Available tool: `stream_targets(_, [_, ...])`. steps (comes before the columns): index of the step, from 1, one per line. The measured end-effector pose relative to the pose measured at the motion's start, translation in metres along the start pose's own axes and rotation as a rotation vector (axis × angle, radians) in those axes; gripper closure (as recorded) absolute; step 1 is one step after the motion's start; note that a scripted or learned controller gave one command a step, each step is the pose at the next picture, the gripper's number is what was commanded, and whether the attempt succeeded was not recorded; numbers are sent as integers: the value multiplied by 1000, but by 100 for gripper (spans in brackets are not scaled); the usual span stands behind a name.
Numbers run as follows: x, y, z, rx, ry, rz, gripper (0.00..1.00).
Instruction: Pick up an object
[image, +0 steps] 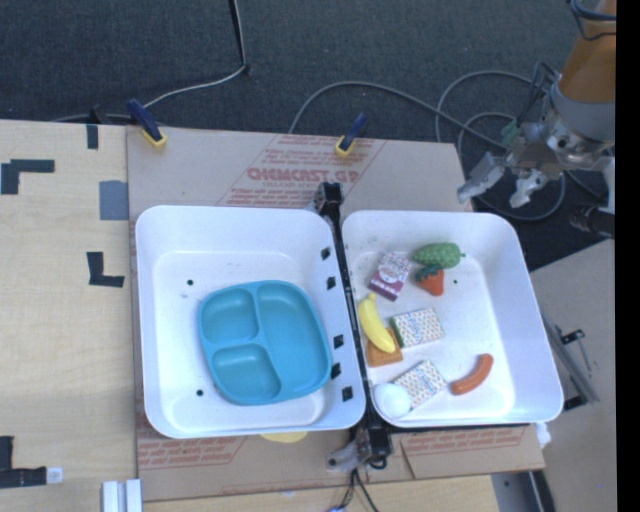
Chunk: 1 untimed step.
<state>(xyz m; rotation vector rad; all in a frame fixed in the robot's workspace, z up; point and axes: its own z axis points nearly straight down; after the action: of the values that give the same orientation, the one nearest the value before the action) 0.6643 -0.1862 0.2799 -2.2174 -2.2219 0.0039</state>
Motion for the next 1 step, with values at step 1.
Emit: stream_targets(1, [29, 5, 147, -3, -2, 0, 0])
